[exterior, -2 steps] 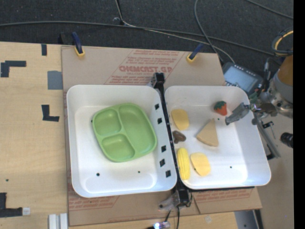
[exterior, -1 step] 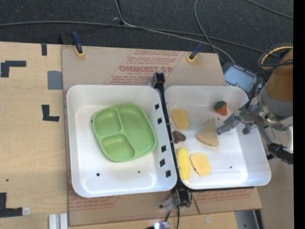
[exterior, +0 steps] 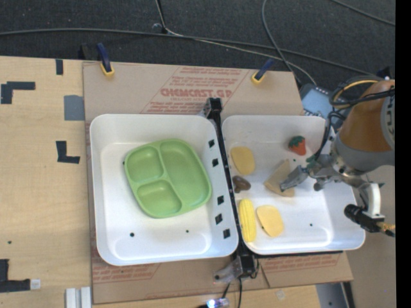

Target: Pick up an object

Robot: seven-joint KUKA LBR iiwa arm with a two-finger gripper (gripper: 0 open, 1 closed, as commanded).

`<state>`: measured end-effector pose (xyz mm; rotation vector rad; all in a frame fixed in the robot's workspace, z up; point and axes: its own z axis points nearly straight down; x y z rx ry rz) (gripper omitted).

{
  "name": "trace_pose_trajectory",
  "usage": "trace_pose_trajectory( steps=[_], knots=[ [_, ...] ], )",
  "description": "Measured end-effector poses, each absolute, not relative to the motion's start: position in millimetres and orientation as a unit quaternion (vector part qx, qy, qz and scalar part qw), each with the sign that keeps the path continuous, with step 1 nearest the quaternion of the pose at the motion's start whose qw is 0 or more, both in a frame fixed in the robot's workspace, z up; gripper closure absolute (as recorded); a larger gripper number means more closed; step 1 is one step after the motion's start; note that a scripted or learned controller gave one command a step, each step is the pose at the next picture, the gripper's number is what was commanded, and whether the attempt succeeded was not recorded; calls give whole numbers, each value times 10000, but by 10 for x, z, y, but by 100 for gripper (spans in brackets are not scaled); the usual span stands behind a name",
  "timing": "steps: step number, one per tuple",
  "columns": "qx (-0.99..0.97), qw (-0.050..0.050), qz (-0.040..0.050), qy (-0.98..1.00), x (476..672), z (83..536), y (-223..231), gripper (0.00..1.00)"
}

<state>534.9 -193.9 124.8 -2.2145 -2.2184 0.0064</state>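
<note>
In the right bin [exterior: 334, 239] lie several food items: a tan wedge [exterior: 279, 175], a red strawberry-like piece [exterior: 297, 144], a pale yellow oval [exterior: 243, 160], a small brown piece [exterior: 241, 184], a corn cob [exterior: 246, 219] and a yellow slab [exterior: 270, 221]. My gripper [exterior: 294, 180] reaches in from the right, low over the bin, with its fingertips at the right edge of the tan wedge. Nothing shows between the fingers.
The left bin [exterior: 106, 140] holds a green three-compartment plate [exterior: 168, 178]. A black divider with clips [exterior: 220, 178] runs between the bins. Cables cross the dark floor behind, and clamps [exterior: 103, 59] hold the cardboard base.
</note>
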Motion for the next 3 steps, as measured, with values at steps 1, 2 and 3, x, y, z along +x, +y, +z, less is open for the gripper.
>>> trace_pose_trajectory(
  steps=[1,2,3],
  knots=[
    [-7066,5,14,-7076,5348,823,-1936,0],
    [-7067,-14,9,-7075,5360,942,-1945,100],
    [-7066,-13,-4,-7076,5367,1562,-1959,100]
  ],
)
